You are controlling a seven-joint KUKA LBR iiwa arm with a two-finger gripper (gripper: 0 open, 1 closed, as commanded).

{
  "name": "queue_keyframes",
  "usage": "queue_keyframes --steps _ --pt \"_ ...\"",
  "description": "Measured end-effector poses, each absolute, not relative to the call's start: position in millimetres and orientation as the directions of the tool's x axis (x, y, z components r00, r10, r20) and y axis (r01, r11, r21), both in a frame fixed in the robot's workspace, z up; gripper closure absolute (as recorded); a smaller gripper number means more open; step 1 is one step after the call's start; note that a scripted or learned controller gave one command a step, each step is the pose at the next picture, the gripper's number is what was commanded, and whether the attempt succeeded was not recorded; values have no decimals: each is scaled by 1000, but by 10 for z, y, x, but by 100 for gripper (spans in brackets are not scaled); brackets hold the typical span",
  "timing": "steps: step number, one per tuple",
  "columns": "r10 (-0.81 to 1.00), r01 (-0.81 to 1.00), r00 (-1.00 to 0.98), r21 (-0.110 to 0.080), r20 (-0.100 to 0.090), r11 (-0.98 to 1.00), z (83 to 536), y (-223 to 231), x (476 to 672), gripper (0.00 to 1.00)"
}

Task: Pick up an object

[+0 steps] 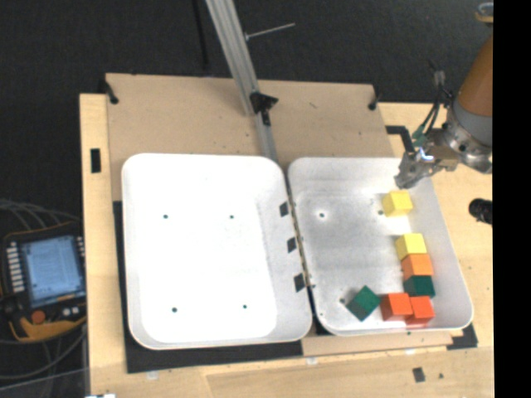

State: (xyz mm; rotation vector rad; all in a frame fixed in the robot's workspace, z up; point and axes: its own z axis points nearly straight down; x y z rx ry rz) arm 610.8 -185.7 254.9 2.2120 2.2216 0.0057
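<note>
Here, camera view, arm: the grey arm comes in from the right, and its gripper (410, 172) hangs over the far right part of the right bin (348, 247).
Claw state: cannot tell; the tip is small and blurred against the bin's wall.
Nearest object: a yellow block (397, 203) lies just below the gripper in this view, apart from the other blocks.
Other objects: along the right wall run a second yellow block (411, 245), an orange block (417, 264) and a dark green block (420, 285); at the near wall sit a red-orange pair (406, 307) and a tilted green block (362, 303).
Left bin (207, 247): white, beside the right one.
Held: nothing is seen between the claw's tips.
Risk: the descent may land off-centre and nudge the yellow block aside.
Second risk: blocks packed touching along the wall leave little room for a clean grasp.
</note>
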Motion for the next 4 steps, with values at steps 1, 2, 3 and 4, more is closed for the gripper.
queue_keyframes --steps 1,2,3,4 --pt "1000 1000 -7 4 0 7 2555 -1267 6230 100" --pt "1000 1000 -8 4 0 8 2624 -763 6290 100" --pt "1000 1000 -6 -1 0 6 2489 -247 6368 100" --pt "1000 1000 -6 -2 0 6 2354 305 6361 100"
